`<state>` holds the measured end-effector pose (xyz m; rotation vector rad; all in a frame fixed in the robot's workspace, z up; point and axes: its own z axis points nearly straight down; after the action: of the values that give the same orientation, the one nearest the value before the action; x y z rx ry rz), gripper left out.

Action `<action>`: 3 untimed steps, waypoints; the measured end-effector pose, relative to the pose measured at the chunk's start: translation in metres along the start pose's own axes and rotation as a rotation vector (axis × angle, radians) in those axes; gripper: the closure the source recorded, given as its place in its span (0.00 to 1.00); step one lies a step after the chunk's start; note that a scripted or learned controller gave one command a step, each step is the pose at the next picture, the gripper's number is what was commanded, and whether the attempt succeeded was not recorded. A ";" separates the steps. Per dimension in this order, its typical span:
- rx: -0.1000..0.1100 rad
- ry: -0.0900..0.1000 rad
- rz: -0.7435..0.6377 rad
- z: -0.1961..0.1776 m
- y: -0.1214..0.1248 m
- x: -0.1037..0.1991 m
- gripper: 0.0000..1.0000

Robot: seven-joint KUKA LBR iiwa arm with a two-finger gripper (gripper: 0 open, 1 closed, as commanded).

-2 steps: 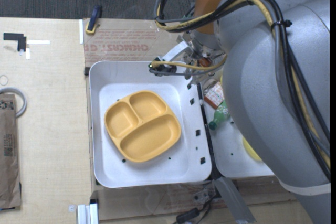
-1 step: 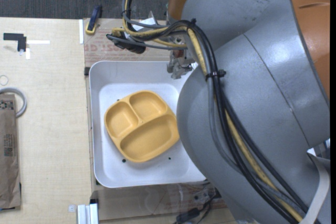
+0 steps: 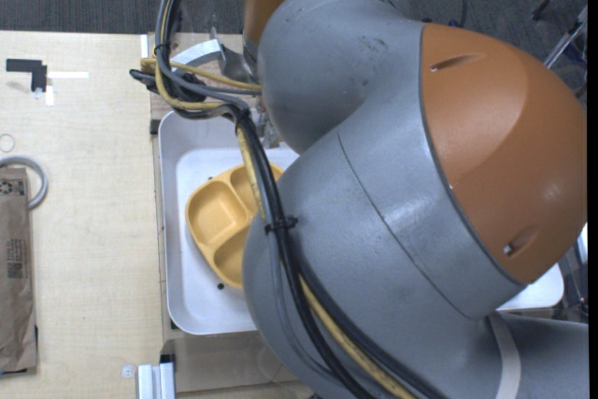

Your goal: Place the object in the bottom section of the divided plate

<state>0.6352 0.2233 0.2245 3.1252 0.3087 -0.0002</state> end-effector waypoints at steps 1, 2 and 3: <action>0.000 -0.002 0.000 -0.147 -0.002 0.007 1.00; -0.001 -0.003 -0.001 -0.158 0.047 0.006 1.00; 0.000 -0.004 -0.046 -0.016 -0.002 0.013 1.00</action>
<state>0.6479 0.2278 0.2404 3.1165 0.3805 -0.0071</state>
